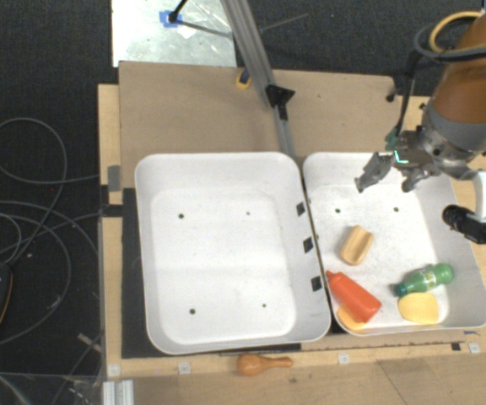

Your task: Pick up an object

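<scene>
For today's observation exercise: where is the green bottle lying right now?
The green bottle lies in the right-hand bin, near its front right corner, just above the yellow lemon-shaped object and right of the orange-red object.

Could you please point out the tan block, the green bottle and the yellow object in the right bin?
tan block (356, 245): camera view, middle of its top face.
green bottle (425, 278): camera view, middle of its body.
yellow object (418, 308): camera view, middle of its rounded top.

Two white bins (226, 175) hold a tan block (355, 245), an orange-red bottle (353, 294), a green bottle (424, 278) and a yellow lemon-shaped piece (418, 309).
</scene>
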You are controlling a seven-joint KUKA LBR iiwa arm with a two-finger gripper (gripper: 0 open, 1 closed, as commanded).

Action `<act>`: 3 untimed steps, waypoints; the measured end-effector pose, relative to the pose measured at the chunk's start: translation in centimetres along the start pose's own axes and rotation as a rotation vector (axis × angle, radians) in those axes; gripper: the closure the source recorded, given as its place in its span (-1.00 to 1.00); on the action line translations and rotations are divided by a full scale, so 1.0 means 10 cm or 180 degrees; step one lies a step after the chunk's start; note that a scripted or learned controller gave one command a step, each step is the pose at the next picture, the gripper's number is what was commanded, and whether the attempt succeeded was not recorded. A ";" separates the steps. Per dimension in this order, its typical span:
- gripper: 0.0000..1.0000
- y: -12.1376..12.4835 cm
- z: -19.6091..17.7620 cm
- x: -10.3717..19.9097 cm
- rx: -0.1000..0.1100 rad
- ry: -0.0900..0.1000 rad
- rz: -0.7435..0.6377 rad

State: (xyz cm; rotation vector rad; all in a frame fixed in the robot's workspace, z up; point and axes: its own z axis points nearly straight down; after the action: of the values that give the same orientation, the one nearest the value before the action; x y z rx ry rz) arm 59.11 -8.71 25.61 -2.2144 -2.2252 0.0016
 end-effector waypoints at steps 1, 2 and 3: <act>-1.00 0.01 -0.02 0.00 -0.0012 -0.0001 0.0004; -1.00 0.08 0.45 -0.05 0.0002 -0.0003 0.0014; -1.00 0.12 1.07 0.00 0.0007 0.0000 0.0014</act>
State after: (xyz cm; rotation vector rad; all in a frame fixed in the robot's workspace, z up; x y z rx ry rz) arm 60.26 -8.72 14.95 -2.2180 -2.2193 0.0039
